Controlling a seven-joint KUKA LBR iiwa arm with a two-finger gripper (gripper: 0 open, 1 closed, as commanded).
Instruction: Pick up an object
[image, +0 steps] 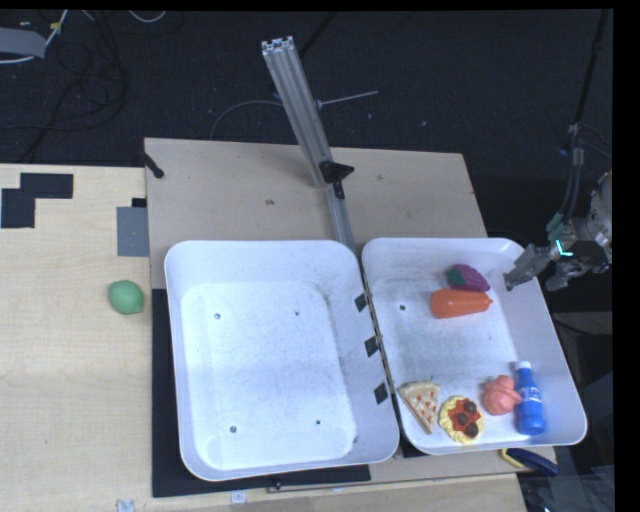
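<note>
The right bin (560, 345) holds several toys. A purple lump (467, 277) lies at the back, with an orange carrot (460, 303) just in front of it. Along the front are a pizza slice (422, 403), a round pizza (461, 418), a pink piece (498, 394) and a blue bottle (528, 400). My gripper (537, 272) hovers over the bin's back right rim, to the right of the purple lump. It is open, with nothing between its fingers.
The left bin (180, 300) stands beside the right one. A green ball (126, 297) rests on the bench to its left. A slanted metal bar (305, 110) rises behind the bins. A yellow and blue item (530, 460) lies by the right bin's front corner.
</note>
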